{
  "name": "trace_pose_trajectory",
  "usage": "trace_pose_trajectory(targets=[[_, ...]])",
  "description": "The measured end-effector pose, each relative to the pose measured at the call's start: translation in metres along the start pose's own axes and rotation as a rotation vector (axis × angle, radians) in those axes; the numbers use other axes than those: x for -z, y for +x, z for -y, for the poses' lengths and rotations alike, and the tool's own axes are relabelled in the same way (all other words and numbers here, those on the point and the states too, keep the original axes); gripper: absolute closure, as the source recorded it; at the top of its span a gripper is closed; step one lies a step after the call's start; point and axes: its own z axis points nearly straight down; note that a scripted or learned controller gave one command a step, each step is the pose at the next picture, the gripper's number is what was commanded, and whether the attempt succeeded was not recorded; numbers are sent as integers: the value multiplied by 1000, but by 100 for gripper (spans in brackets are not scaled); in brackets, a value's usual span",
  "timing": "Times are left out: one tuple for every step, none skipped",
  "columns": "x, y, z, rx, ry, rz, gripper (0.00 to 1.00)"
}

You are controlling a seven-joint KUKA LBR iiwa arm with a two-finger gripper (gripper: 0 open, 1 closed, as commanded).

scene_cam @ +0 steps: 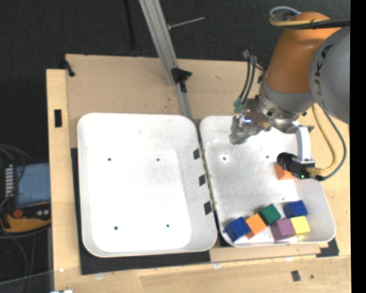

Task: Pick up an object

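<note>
Part of the white lettering "KUKA" can be read on the grey arm housing beside the orange band. The two-finger gripper (241, 132) is seen over the upper left corner of the right shallow white plastic bin (238, 176); whether its fingers are open or closed cannot be told, and nothing is seen between them. Six small cubes are clustered along the near edge of that bin: two blue cubes (237, 227), (295, 209), one orange cube (256, 223), one green cube (270, 213), one purple cube (284, 228) and one yellow cube (301, 225). What may be a seventh, orange block (285, 173) is glimpsed under a black cable fitting. The left shallow white plastic bin (140, 182) lies just beside the right bin. Both bins rest on a light wooden bench (122, 84), surrounded by dark floor. A slanted metal pole (161, 35) stands behind the bins.
</note>
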Motion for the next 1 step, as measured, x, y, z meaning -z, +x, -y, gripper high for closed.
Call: trace_pose_trajectory(targets=[[8, 54, 4, 3, 0, -3, 100]])
